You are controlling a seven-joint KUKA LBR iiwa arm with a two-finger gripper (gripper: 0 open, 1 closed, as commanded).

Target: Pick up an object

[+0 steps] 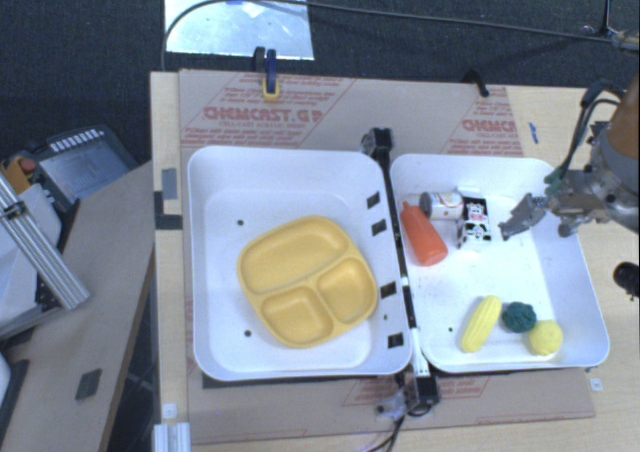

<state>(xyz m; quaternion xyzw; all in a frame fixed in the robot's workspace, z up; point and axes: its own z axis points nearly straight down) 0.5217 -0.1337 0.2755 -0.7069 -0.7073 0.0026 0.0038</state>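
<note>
The right bin holds an orange carrot, a small white can and a white-and-black toy near its back left. Along its front lie a yellow corn cob, a green broccoli piece and a yellow lemon. My gripper hovers over the right side of this bin, right of the white-and-black toy. It is open, with nothing between its fingers.
The left bin holds a yellow three-compartment plate. A black divider with clips runs between the bins. Cardboard lies under both. A cable hangs near the arm at the right.
</note>
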